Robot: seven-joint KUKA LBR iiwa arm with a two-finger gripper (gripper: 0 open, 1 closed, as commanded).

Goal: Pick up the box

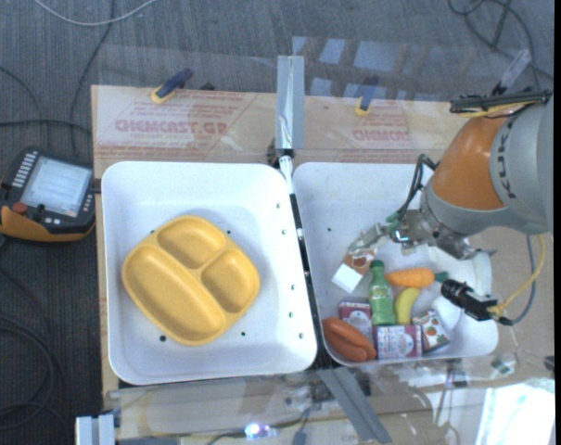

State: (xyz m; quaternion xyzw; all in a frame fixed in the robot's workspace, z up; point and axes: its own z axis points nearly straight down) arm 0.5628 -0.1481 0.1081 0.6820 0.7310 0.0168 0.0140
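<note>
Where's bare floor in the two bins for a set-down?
Right bin: its far-left floor is bare, bordered by the divider wall and the small white box. Its near side is crowded: green bottle, carrot, banana, hot dog, cartons, with the pincer above. Left bin: only margins around the yellow tray.

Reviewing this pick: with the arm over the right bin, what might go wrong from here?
1. The boxes lie packed among the bottle, banana and hot dog, so the gripper may snag a neighbour.
2. They sit against the right bin's near wall, leaving little room for fingers.
3. The gripper hovers nearer the small white carton, risking a wrong pick.
</note>
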